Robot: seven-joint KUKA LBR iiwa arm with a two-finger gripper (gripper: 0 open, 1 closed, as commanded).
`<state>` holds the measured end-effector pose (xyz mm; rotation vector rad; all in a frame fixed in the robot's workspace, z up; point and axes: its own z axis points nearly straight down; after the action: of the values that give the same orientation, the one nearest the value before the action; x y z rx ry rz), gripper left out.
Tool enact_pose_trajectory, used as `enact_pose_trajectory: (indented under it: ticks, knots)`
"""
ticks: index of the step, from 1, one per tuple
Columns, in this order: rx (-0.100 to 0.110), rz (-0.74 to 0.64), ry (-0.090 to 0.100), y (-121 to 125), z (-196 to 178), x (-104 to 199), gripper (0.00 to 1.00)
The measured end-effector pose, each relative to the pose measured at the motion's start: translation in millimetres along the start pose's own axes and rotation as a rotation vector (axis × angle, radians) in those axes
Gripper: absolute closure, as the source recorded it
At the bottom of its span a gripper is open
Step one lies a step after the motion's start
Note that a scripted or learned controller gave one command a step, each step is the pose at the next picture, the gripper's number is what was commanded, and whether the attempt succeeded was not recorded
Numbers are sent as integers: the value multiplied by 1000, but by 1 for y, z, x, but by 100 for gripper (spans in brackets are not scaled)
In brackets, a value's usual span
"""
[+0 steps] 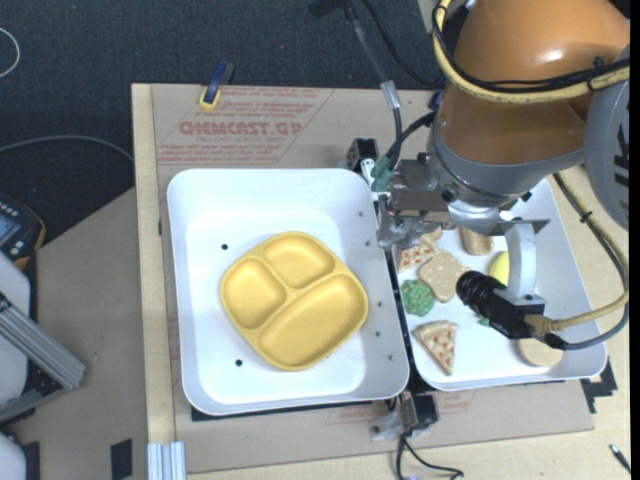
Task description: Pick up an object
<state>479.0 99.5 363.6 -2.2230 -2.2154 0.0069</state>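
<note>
Two bins noted: the left bin (190, 268) bears a yellow divided plate (293, 299); over the right bin (580, 298), above toy food (437, 344), hangs the gripper (405, 230), and we cannot tell its state.

Glossy yellow plastic tray (293, 299) — smooth white plastic bins (190, 268) — matt brown cardboard (155, 128).
</note>
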Motion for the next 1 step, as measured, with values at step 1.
enact_pose_trajectory:
  ticks: [1]
  knots:
    - [-6, -4, 1, 1, -12, 1, 100]
